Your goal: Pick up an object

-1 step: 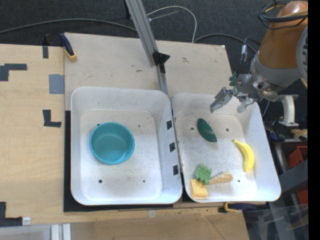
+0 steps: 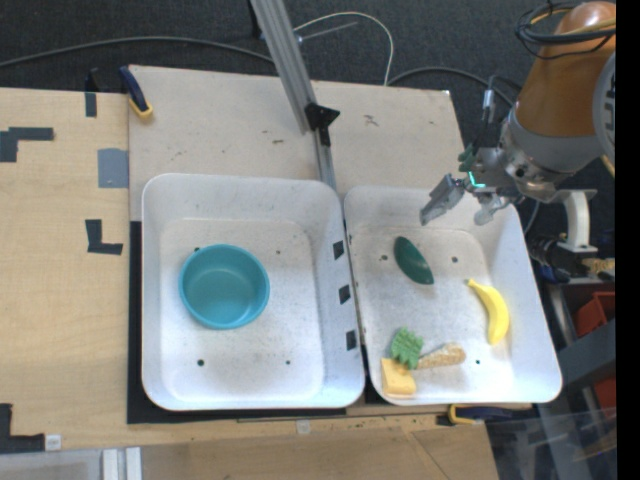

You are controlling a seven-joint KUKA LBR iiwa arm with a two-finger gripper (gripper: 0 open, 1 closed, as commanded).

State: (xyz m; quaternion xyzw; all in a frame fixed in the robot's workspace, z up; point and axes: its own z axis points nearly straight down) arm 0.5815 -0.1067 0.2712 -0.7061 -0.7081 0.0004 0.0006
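Yellow block [image 2: 397, 379]: lies at the near edge of the right bin [image 2: 520, 268], by its near left corner; touching or nearly touching the green leafy piece [image 2: 406, 347] just behind it
Green leafy piece: small and ragged-edged; sits beside the left end of the tan stick [image 2: 441, 357]
Tan stick: speckled and bread-coloured; lies nearly level across the bin floor, running rightward from the leafy piece
Banana [image 2: 491, 309]: yellow and curved; lies lengthwise toward the right side of the same bin, apart from the cluster at the near edge
Dark green oval [image 2: 412, 260]: lies tilted near the middle of the right bin toward its far half; nearest of the objects to the gripper, yet not touching it
Left bin [image 2: 160, 208]: holds one thing, a teal bowl [image 2: 224, 286]; bowl stands upright, mouth up, left of the bin's centre
Bench [image 2: 220, 118]: pale board under both bins; a slanted metal rail [image 2: 285, 48] crosses it down to the seam between them
Arm [image 2: 560, 88]: enters from the right, orange band above the grey wrist
Gripper [image 2: 462, 204]: hangs over the far edge of the right bin, fingers spread apart with nothing between them; clear of every object
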